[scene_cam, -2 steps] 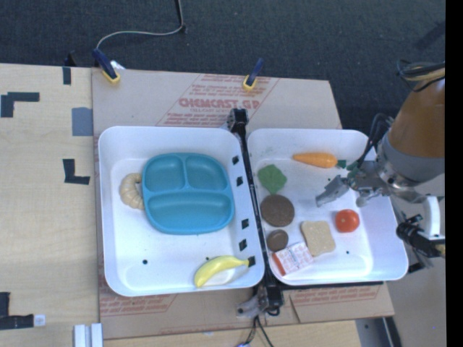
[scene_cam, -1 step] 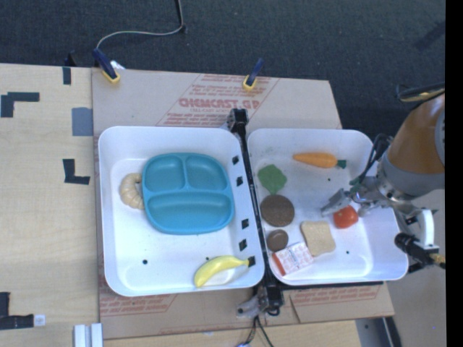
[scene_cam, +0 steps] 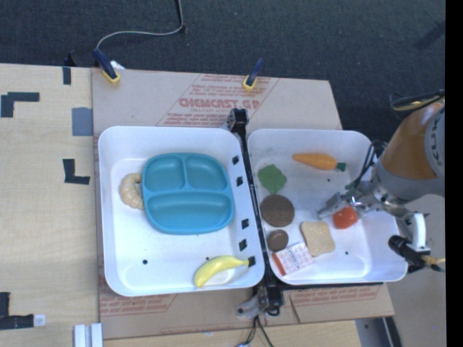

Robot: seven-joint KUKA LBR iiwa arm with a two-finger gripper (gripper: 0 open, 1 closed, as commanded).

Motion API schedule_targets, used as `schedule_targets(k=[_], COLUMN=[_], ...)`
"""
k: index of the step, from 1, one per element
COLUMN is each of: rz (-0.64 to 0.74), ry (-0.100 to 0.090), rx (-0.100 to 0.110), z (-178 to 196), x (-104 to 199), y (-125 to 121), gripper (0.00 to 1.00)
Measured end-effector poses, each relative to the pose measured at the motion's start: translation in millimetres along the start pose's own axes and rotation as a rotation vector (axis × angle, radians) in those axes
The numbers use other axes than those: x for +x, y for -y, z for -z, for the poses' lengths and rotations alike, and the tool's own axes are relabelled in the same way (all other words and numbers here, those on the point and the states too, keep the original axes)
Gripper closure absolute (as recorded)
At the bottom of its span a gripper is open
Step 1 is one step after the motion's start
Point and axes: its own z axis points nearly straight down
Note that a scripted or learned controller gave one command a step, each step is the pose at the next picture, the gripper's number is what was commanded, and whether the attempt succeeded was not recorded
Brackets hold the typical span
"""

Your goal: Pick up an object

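Tomato (scene_cam: 346, 218): small, red, rounded, glossy-looking, lying on the floor of the right bin (scene_cam: 311, 186), toward its right side and about midway between the far and near walls. Sitting right against the gripper (scene_cam: 338, 207), which is hanging just above and to the left of it at the end of the arm (scene_cam: 409, 157); touching or overlapping from this angle, but impossible to tell whether gripped or released, so the grip state staying unclear. Leaving bare white floor to the right of the tomato up to the right wall, and more bare floor below it toward the near right corner. Lying close to the left: bread (scene_cam: 317, 237), just below and left of the tomato, near but apart. Resting farther back: carrot (scene_cam: 315, 161), well clear, pointing left along the far wall. Crowding the bin's left half, front to back: packet (scene_cam: 293, 257), red and white, beside the bread; small disc (scene_cam: 277, 239); big disc (scene_cam: 277, 210), both brown; green piece (scene_cam: 273, 178). Holding in the left bin (scene_cam: 123, 251): blue plate (scene_cam: 188, 194) with three compartments, taking up the middle; beige roll (scene_cam: 131, 190) tucked against its left edge; banana (scene_cam: 217, 270) lying near the front right corner. Sitting side by side, walls touching, on cardboard (scene_cam: 217, 103).
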Motion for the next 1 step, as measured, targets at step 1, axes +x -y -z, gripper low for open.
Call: schedule_targets(k=[1], rz=[0.000], ry=[0.005], rx=[-0.007], z=[11.2], x=[-1.0], y=[-1.6], gripper=[1.00])
